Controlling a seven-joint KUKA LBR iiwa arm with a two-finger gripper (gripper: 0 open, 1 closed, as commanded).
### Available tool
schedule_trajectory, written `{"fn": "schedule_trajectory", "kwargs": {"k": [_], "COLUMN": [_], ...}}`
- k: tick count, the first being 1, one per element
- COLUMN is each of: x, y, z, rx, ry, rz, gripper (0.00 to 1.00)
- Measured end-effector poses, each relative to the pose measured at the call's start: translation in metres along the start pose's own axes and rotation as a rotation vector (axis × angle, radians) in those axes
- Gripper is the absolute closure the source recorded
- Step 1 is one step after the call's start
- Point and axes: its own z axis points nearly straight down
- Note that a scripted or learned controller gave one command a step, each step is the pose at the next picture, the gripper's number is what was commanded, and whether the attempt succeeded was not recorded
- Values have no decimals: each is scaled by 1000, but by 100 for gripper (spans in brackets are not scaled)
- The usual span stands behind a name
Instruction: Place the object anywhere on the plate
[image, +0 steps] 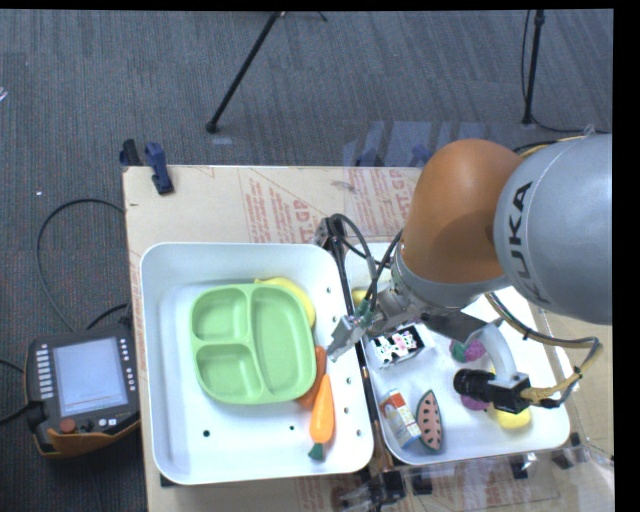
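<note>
Jaws (345, 335) hang over the seam between the bins; how far they part I cannot tell. Beside the green plate (250, 345) lies a toy carrot (321, 408), probably light, stiff, slick; grip mid-body, across its width.

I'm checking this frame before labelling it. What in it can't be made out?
- Claw: small and dark against the bin rim; open or shut, unreadable.
- Yellow object: mostly hidden behind the green plate.
- Right bin: its upper part covered by the arm.
- Carton: print too small to read.
</note>
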Motion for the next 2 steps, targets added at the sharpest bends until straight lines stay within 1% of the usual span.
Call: {"fn": "schedule_trajectory", "kwargs": {"k": [1, 2], "x": [-2, 78], "y": [0, 33], "z": [-8, -8], "rx": [4, 0], "ry": [2, 1], "rz": [4, 59], "gripper": [100, 100]}}
